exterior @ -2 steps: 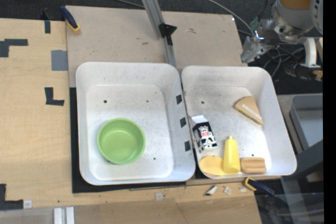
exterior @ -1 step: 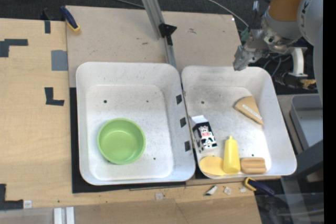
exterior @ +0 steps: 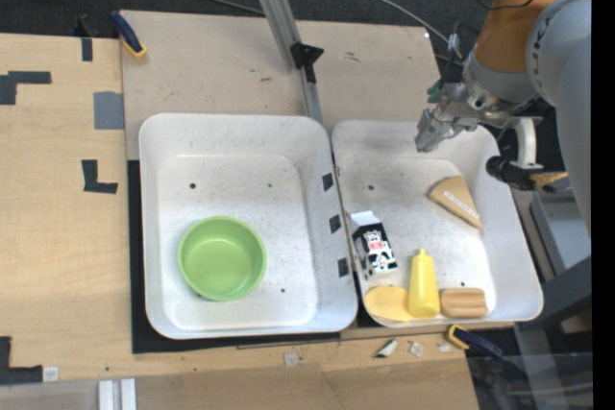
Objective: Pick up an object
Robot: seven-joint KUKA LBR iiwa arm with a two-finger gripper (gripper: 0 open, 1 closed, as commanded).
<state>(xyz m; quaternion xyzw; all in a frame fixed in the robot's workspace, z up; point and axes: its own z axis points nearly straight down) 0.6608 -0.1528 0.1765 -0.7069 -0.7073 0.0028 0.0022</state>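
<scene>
The gripper (exterior: 430,135) is seen over the right bin's (exterior: 509,302) upper part; its state cannot be told. Below lie a tan wedge (exterior: 455,201), a yellow bottle (exterior: 422,283) and a small carton (exterior: 375,248) (print unreadable). A green bowl (exterior: 222,256) sits in the left bin (exterior: 154,206).

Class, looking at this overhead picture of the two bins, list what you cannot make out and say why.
- Gripper, camera view: small and blurred, so its state is unclear.
- Small carton, camera view: the print on it is too small to read.
- Yellow disc, camera view: partly covered by the yellow bottle.
- Arm, camera view: cut off by the right edge.
</scene>
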